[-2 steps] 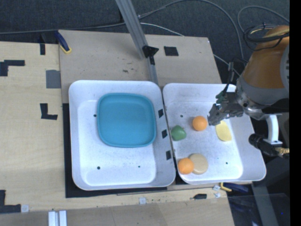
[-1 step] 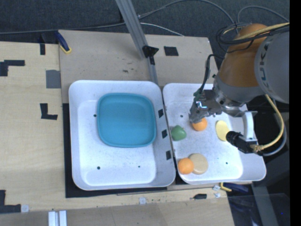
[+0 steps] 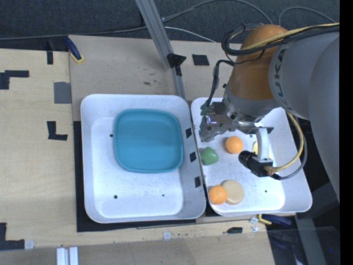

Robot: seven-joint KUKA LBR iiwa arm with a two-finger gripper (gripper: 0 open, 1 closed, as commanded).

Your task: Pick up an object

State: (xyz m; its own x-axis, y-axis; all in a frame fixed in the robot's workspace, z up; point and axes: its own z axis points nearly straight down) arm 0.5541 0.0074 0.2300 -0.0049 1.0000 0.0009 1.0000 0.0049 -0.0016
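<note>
**benchwatcher:** So where's the gripper [image 3: 209, 130] sitting right now? Is it holding anything?

**slantcam:** It's hanging over the near-left part of the right bin [image 3: 292, 200], close to that bin's left wall. Honestly can't tell if it's clamped or loose, the metal bits are blurring together from this angle, and I'm not seeing anything between them.

**benchwatcher:** What's closest to it?

**slantcam:** A green lump [image 3: 209, 157] is lying just below the gripper, right beside it, maybe partly under it. Hard to say if they're touching. Next out, an orange ball [image 3: 234, 144] is sitting just to the gripper's right, near a black and white fitting [image 3: 259, 159] that's hanging off the wrist with a yellow cable [image 3: 295, 153] looping around.

**benchwatcher:** And further away?

**slantcam:** Toward the front edge of the same bin, a second orange ball [image 3: 217, 195] is resting against a tan round puck [image 3: 233, 192], those two are touching. Then well off to the gripper's left, in the left bin [image 3: 96, 164], a blue square plate [image 3: 148, 140] is lying flat. The arm [image 3: 259, 65] itself, orange band and all, is looming in from the right above everything.
</note>
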